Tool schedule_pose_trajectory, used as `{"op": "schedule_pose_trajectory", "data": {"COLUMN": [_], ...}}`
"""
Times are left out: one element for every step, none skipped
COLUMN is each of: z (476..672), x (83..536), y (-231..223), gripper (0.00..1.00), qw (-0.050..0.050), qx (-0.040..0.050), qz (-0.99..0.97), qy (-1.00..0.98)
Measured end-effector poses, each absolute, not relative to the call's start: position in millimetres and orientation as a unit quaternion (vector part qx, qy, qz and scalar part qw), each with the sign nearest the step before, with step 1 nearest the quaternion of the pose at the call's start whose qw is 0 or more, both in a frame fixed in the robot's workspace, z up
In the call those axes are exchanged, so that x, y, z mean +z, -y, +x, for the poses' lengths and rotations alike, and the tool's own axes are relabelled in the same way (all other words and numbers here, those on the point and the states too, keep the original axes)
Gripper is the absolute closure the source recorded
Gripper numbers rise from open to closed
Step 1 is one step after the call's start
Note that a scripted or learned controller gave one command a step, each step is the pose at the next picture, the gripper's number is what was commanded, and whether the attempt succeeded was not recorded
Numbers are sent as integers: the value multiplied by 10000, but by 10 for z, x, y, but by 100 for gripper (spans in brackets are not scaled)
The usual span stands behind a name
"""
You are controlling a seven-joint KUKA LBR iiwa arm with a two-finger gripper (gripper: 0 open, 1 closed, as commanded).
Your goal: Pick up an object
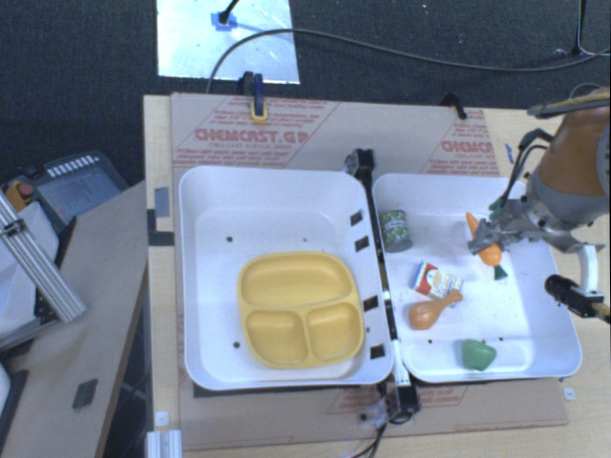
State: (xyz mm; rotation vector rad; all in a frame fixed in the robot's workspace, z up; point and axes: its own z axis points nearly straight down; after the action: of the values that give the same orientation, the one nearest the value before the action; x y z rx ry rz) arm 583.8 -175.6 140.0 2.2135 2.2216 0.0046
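Yellow plastic fills much of the left bin (205,194): a three-part tray (301,307) lying flat near its front. In the right bin (544,351) a small green can (393,229) sits by the dividing wall, then a red-and-white packet (436,280) touching an orange drumstick toy (434,307), with a green pepper (478,354) in front. Farther right, the gripper (490,242) is closed on an orange carrot (490,254) (green tip pointing down), above the bin floor.

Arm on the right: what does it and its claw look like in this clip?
The arm is bulky and rounded, with an orange band above a grey wrist section. The claw is small, grey metal. A black part protrudes just below it.
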Motion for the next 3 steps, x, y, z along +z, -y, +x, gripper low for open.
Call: {"op": "schedule_pose_trajectory", "data": {"z": [5890, 5909, 5991], "x": [1893, 2437, 2325], "y": [1749, 1754, 1226], "gripper": [100, 100, 100], "qw": [33, 37, 3], "qx": [18, 19, 14], "qz": [7055, 7052, 7038], "qy": [-7087, -7090, -7104]}}
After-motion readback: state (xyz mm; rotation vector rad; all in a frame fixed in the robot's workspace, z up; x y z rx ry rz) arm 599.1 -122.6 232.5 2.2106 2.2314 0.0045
